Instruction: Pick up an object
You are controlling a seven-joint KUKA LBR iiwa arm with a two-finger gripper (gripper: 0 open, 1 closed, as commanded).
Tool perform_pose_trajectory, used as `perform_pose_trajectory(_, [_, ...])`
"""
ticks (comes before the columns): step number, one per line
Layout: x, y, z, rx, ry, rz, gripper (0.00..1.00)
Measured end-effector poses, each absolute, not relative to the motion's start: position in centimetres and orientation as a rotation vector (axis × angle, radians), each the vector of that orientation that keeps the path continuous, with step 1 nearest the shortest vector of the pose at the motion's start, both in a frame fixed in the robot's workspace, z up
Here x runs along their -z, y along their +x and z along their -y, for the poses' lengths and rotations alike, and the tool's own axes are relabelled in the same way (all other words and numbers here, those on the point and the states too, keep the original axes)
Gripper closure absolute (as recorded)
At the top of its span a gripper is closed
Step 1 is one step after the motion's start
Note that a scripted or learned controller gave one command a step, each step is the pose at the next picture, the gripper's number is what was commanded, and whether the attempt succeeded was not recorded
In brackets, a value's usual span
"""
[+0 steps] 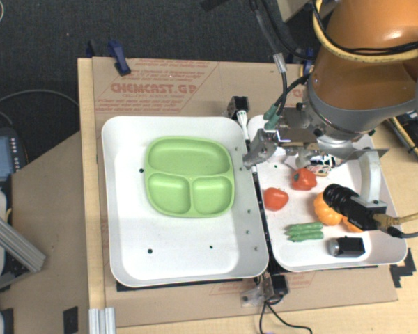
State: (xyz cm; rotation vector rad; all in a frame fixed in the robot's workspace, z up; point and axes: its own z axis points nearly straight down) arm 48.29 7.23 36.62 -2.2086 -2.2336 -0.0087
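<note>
The right bin (292, 256) holds several small things. A round red piece (275, 198) lies near its left wall, and a second red piece (304, 179) sits just behind it. An orange piece (327, 212) and a green bean bundle (305, 232) lie nearer the front. A small black-and-white thing (323, 162) shows under the wrist. My gripper (260, 147) hangs low over the right bin's back left corner, close to the wall between the bins, left of and behind the red pieces. I see nothing held in it.
The left bin (125, 242) carries a green divided plate (190, 176). A small black block (346, 245) lies at the right bin's front right. The arm's large orange and grey body (369, 54) covers the right bin's back part.
</note>
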Motion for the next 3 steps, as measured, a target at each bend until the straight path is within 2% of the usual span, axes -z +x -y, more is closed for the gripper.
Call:
perform_pose_trajectory(1, [-37.3, 48.6, -6.7, 0.003, -2.221, 2.225, 1.00])
perform_pose_trajectory(2, [-42.0, 48.0, -5.7, 0.009, -2.224, 2.225, 1.00])
perform_pose_trajectory(3, [-44.7, 48.0, -1.0, 0.006, -2.230, 2.220, 1.00])
